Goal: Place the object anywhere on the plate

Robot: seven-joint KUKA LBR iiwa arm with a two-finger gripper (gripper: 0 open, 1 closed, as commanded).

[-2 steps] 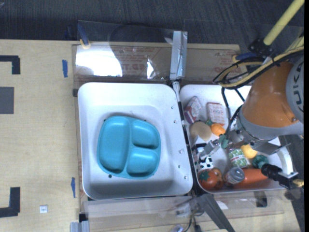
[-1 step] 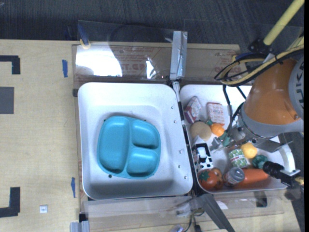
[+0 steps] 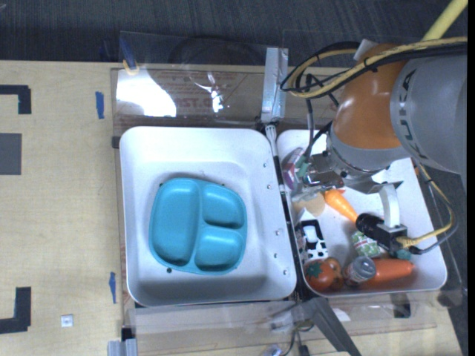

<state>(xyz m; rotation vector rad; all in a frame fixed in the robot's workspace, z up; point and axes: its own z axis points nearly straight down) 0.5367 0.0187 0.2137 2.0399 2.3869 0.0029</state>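
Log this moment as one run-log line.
arm: over right bin | end effector: low at bin's left side, near carrot | plate: blue, in left bin, nothing on it | task: pending

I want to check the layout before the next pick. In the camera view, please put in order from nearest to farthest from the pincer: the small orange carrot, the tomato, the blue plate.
1. Small orange carrot: right bin, just beside the pincer.
2. Tomato: right bin, near its front edge.
3. Blue plate: left bin, across the divider.
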